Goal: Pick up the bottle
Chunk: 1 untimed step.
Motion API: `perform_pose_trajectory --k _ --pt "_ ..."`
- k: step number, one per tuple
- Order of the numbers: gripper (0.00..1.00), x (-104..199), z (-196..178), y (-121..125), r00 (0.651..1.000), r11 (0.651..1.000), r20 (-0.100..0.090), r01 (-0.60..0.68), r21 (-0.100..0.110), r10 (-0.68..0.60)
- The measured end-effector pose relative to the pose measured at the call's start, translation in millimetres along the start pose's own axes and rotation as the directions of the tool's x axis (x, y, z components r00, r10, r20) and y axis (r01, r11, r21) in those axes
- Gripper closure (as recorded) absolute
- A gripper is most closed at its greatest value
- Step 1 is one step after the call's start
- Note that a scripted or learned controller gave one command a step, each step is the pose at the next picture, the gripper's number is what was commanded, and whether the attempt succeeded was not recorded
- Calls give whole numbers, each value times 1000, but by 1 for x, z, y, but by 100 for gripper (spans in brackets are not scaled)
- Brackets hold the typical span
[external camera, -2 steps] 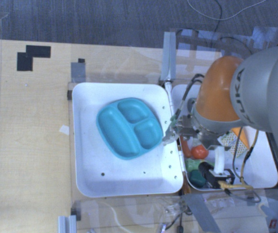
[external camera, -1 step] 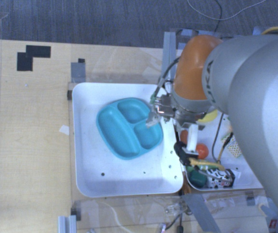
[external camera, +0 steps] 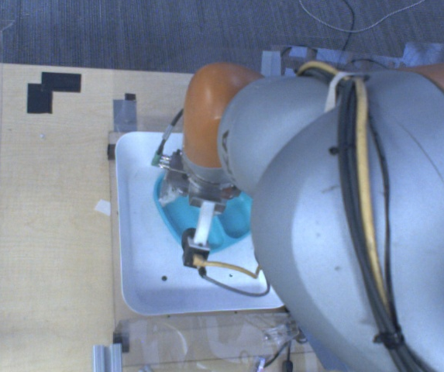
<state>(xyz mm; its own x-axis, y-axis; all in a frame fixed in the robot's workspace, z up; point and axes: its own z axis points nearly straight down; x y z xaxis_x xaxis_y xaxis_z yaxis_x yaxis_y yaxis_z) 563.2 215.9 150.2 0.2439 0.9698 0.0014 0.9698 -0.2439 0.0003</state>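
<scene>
Your turquoise-blue plastic bottle [external camera: 233,219] lies in the middle of the shallow white plastic bin [external camera: 140,246], a little toward its far side. Most of it is covered, so you see only its blue edges spreading out to the left and right of the tool, and you cannot make out its outline or which way it points. The grey metal gripper [external camera: 200,191] sits straight over it, pointing down into the bin. The wrist hides its tip, so you cannot tell whether it is wide, narrow or holding anything, nor whether it touches the bottle.

Near the bin's front left you can spot a tiny dark speck [external camera: 164,278] on the white floor. The big grey arm with its orange band [external camera: 206,103] covers the bin's right side. The bin rests on a pale wooden bench [external camera: 51,231], with black tape marks [external camera: 51,91] at the far left.
</scene>
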Motion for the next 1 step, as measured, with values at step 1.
perform_pose_trajectory --k 1 --pt "0 36 58 43 975 975 -12 -224 -6 224"
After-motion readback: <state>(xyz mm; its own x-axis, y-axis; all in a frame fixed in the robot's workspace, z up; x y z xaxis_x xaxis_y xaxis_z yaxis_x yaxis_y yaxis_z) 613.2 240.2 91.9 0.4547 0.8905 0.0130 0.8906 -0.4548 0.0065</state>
